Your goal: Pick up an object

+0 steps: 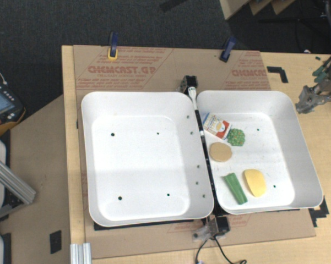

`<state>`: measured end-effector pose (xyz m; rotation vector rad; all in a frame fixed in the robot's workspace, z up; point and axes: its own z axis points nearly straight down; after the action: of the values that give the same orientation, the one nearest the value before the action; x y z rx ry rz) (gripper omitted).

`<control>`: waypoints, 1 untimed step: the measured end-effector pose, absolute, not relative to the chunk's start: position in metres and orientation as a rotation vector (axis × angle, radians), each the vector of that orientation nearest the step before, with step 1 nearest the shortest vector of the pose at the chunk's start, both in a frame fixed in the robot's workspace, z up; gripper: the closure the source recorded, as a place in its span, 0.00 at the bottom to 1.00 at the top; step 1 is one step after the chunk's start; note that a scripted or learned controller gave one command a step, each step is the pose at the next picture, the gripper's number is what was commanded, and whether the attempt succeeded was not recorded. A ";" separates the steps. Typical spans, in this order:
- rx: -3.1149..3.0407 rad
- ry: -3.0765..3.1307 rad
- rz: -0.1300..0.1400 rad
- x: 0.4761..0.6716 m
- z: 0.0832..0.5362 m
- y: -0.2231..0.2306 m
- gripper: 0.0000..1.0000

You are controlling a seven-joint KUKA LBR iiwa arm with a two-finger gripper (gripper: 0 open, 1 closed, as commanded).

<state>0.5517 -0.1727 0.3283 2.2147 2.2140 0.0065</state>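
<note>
I am reading "CHEMCAST GP" in red print on the brown board [133, 65] beyond the left bin [93, 147]; a second red print is showing at far right, too cut off to read.

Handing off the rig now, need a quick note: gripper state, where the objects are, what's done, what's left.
Gripper: at the far right edge of the bench, outside the right bin, holding nothing visible between its fingers.
Objects, all in the right bin, toward its left side: white and red packet, green broccoli piece, tan round disc, green stick, yellow piece.
Left bin: white, next to the right bin.
Done: nothing picked yet.
Left: bring the gripper over the right bin, close on one object, lift it.
</note>
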 end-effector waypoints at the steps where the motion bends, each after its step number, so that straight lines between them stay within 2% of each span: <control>1: 2.220 2.214 0.002 0.510 0.358 -0.189 1.00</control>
<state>0.5104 -0.1890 0.3580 2.2200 2.2136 0.0024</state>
